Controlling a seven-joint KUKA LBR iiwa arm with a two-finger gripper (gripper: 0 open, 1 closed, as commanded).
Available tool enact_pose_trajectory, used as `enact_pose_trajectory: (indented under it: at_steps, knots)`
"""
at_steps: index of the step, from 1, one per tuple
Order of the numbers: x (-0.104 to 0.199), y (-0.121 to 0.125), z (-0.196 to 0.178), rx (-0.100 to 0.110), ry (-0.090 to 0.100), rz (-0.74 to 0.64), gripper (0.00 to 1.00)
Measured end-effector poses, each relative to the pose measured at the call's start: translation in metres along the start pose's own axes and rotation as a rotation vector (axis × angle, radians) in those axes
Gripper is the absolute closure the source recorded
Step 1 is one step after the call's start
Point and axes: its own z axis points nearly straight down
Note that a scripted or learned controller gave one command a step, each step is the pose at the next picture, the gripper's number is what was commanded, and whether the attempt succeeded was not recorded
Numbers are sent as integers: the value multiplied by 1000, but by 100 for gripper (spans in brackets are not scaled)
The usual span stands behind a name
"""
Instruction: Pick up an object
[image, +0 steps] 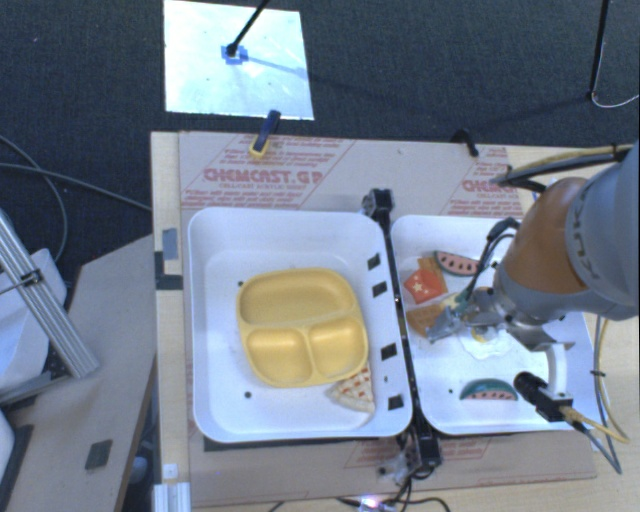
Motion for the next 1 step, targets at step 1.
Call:
enact_pose_trajectory:
  at_steps: [1]
  knots:
    - [1, -38, -32, 4, 2, 5, 0]
